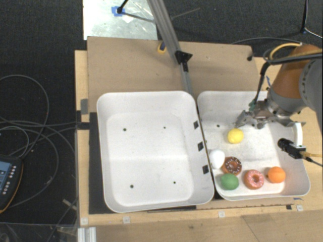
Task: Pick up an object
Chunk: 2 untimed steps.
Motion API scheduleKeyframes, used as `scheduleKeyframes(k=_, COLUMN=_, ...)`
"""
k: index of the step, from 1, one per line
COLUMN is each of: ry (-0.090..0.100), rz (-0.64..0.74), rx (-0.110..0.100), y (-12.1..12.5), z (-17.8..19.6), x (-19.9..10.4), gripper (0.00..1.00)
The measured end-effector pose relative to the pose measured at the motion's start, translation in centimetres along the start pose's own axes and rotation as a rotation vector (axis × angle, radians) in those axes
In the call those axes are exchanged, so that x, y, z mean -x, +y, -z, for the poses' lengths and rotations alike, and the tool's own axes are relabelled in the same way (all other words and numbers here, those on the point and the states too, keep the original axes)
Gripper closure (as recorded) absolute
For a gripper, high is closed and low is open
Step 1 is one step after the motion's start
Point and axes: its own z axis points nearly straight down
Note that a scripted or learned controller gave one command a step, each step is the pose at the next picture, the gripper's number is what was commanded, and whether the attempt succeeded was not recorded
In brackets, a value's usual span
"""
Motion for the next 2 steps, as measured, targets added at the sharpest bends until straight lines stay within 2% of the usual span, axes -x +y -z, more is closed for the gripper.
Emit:
scheduleKeyframes(k=1, ry=-0.001, rz=0.003, rx=0.005, y=0.2, z=1.3, x=0.0, gripper=1.00)
scheduleKeyframes(k=2, ry=-0.002, rz=-0.001, rx=0.009, y=1.3, z=6.5, x=0.5, gripper=1.00)
